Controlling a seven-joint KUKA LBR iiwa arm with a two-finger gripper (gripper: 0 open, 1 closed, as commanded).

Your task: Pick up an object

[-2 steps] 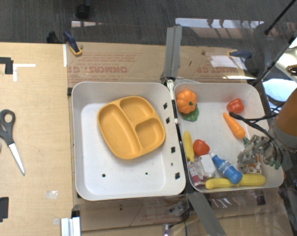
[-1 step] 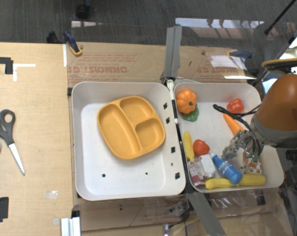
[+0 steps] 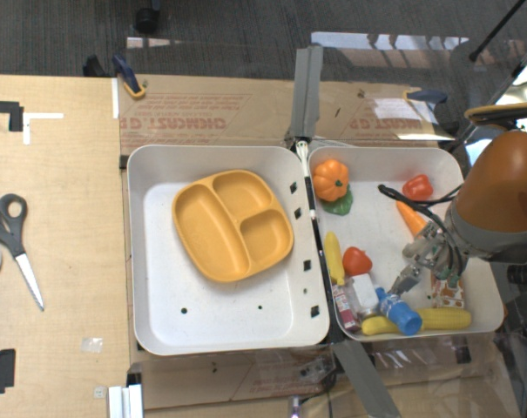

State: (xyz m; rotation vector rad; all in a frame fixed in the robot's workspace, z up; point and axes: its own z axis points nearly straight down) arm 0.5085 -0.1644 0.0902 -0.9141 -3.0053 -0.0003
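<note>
Camera view: in the right bin (image 3: 437, 159), the gripper (image 3: 417, 273) hangs low over crowded toys, fingers slightly parted and holding nothing. Just below lies a likely target, the blue bottle (image 3: 401, 313), small and rounded, resting against a yellow corn cob (image 3: 424, 320). Packed so tightly, it could roll or squirt aside as the fingers close. Farther back sit a red pepper (image 3: 356, 259) and an orange pumpkin (image 3: 331, 178).
</note>
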